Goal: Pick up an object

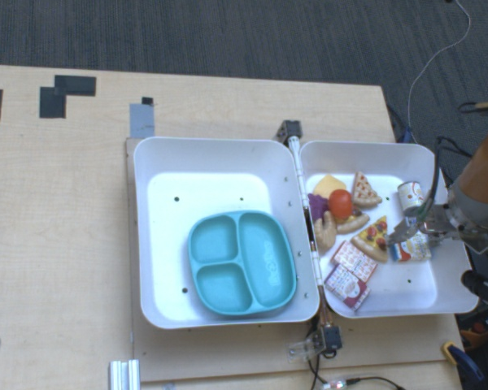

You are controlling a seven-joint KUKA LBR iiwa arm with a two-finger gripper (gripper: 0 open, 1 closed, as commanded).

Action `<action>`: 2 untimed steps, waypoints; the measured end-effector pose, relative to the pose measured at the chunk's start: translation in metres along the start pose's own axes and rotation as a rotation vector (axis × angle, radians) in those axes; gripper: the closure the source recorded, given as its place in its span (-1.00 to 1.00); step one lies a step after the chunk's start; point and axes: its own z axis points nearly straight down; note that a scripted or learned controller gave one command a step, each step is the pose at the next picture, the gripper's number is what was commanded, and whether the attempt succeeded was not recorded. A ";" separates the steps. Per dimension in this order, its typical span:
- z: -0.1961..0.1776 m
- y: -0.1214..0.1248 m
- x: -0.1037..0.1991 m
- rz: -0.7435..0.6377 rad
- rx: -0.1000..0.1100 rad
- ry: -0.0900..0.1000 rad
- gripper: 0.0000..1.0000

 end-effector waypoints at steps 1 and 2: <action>-0.012 0.002 0.001 -0.002 -0.005 0.000 1.00; -0.023 0.090 0.072 -0.004 -0.005 0.001 1.00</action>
